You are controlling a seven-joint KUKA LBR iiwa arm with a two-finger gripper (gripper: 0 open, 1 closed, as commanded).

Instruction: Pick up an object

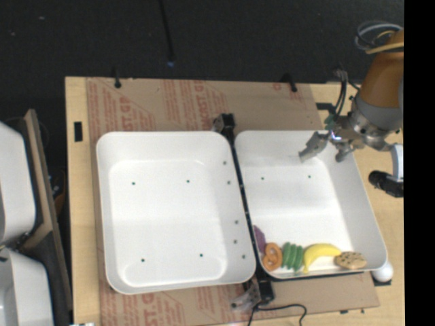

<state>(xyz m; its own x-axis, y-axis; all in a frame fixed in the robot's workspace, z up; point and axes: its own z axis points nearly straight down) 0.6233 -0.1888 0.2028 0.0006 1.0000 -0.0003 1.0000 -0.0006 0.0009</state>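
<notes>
Grey metal fingers [327,148] spread wide above smooth white bin [353,189], nothing between.

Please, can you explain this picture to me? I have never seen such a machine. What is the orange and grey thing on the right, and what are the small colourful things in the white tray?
One camera looks down at a slant on a bench. The grey and orange thing is a robot arm reaching in from the right. Its tool hangs over the right bin's far end and holds nothing. In that bin's near edge lie toy foods: a pretzel, a green piece, a banana and a cookie. The left bin sits beside it.
</notes>
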